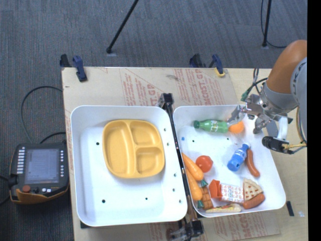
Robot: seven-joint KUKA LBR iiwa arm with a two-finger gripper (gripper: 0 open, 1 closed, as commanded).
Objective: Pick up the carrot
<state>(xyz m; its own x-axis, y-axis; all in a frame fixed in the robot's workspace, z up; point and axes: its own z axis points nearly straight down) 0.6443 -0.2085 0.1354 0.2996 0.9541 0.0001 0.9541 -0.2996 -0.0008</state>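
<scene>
Plywood bench (150, 84), two white bins (85, 134), grey carpet (50, 29), tripod legs (125, 21)

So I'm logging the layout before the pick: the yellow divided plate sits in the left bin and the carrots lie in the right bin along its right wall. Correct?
Not quite. The camera view shows the carrots along the right bin's left wall, beside the divider. The yellow divided plate does sit in the left bin.

Grey arm (301, 82), orange band, metal wrist, black cables.
</scene>
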